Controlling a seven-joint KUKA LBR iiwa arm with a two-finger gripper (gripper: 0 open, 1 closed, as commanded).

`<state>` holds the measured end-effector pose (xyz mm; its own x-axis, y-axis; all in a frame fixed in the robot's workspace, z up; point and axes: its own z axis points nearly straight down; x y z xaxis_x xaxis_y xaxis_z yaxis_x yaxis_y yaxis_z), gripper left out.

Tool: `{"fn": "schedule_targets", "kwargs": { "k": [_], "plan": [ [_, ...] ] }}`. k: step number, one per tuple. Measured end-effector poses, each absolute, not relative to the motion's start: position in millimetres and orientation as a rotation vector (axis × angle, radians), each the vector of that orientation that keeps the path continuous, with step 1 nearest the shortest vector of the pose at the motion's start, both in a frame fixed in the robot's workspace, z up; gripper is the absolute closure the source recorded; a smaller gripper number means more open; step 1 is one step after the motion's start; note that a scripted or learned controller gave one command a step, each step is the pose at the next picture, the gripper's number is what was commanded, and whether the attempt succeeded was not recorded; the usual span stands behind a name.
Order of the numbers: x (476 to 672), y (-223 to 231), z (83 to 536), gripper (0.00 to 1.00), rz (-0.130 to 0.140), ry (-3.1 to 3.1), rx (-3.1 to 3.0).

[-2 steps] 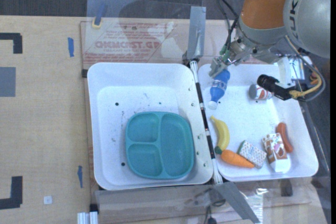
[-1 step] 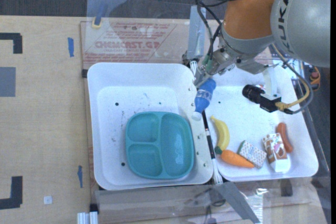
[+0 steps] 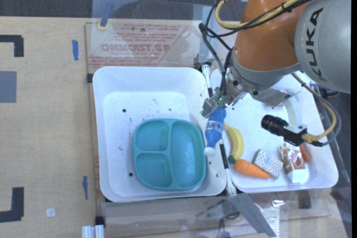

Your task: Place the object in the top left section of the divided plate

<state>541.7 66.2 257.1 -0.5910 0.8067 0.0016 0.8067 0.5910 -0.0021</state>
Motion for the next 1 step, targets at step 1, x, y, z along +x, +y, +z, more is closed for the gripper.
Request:
{"fn": "schedule_targets", "kwargs": {
  "k": [1],
  "plan": [
    [548.1,143.2,198.3,1.0,0.001,-2.873,-1.266]
  ]
}}
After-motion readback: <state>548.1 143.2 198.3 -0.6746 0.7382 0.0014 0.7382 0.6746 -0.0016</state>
